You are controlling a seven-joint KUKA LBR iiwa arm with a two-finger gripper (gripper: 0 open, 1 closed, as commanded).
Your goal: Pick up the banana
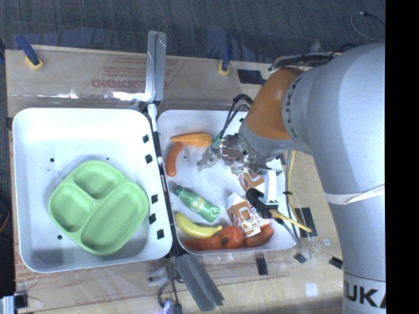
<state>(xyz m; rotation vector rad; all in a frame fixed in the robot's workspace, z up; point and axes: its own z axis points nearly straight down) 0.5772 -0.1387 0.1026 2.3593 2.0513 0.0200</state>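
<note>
Banana (pixel 197 227) sits low in your right bin (pixel 196 120), toward its 7 o'clock corner, lying on its side and curved. It touches the red pepper-like pieces (pixel 226 238) along the front wall at its 5 o'clock, and the green bottle (pixel 196 203) lies tilted just above it at 12 o'clock. At the banana's 3 o'clock you see an orange-and-white carton (pixel 247 218). Look to 12 o'clock in the same bin for the gripper (pixel 208 159): it hangs over the bin's upper middle, well apart from the banana, with nothing visibly between its fingers; you cannot tell whether they are spread or closed. An orange carrot-like piece (pixel 191 138) lies beside it, with a darker orange one (pixel 173 159) at 9 o'clock. Your left bin (pixel 39 126) carries a green divided plate (pixel 98 207).
</note>
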